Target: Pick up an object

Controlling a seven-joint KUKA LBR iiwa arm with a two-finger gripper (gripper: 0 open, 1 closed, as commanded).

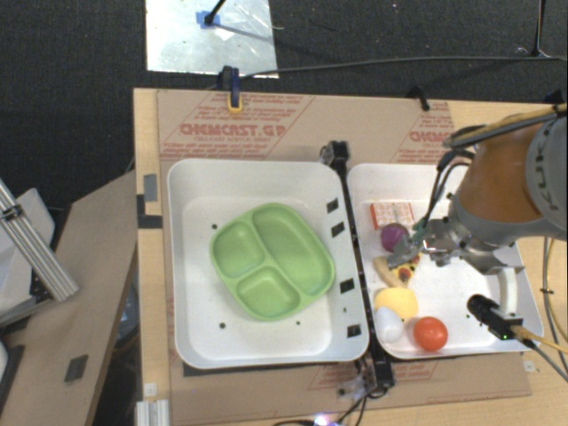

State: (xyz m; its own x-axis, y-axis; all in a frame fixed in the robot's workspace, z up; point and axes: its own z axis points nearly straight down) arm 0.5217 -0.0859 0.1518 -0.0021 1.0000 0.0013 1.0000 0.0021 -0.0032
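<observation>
Purple object point(393, 235) | right bin point(461, 331) | just beside gripper point(414, 249)

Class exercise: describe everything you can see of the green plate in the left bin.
The green plate is a light green, rounded-rectangle tray, plastic by its look, split by raised ridges into three compartments. It lies flat, right side up, turned at a slant, near the middle of the left white bin. It rests on the bin's floor and touches nothing else; the gripper is over the other bin.

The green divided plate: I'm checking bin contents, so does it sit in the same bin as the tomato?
No, the green divided plate lies in the left bin, the tomato in the right bin.
</observation>
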